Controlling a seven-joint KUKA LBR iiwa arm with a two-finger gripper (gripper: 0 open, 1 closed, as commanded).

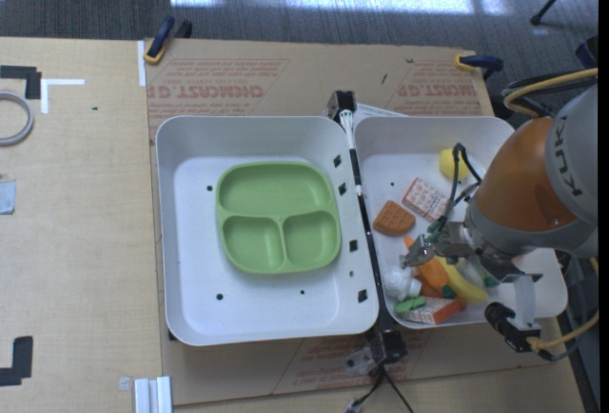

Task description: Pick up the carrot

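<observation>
Presently, the gripper (419, 254) is positioned low in the right bin (381, 140), just left of the carrot (435, 274). The carrot's long axis cannot be determined. Whether anything is held cannot be told.

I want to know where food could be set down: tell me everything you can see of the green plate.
The green plate is a light green tray with rounded corners, a smooth plastic look and a raised rim. It has three compartments: one wide one along the far side, two smaller ones side by side along the near side. It lies flat near the middle of the left white bin, resting on the bin floor.
</observation>
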